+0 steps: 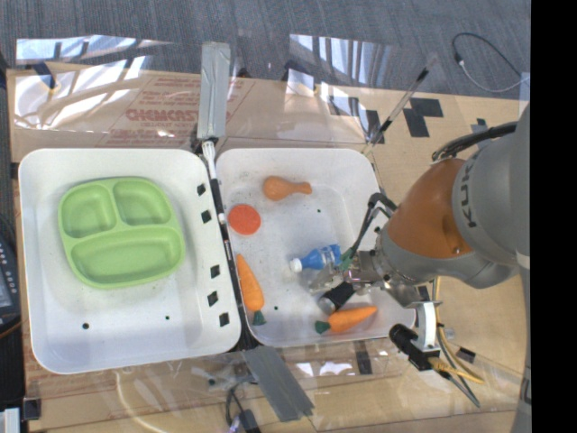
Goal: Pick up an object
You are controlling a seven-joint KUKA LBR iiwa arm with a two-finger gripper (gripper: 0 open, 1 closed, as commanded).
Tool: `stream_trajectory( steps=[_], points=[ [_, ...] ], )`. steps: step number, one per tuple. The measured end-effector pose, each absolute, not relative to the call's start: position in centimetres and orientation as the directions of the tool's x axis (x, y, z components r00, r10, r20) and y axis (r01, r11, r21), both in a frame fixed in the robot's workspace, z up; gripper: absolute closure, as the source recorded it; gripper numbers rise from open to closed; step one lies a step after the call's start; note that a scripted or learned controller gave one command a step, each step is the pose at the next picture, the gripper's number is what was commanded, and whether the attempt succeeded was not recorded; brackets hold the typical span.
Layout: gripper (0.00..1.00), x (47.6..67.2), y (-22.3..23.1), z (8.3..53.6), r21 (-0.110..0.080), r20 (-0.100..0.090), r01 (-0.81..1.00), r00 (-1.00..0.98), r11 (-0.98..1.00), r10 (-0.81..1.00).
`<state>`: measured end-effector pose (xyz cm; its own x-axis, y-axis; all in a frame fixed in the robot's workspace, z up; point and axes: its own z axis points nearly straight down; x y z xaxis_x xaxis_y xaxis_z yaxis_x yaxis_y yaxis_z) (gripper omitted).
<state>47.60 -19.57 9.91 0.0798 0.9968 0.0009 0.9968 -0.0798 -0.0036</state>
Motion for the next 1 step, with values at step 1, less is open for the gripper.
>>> stream_trajectory(
  steps=[1],
  points=[
    [1.00,47.72,-19.50,10.91,-0.002,0.001,0.997,0.074,-0.074,0.997]
  ],
)
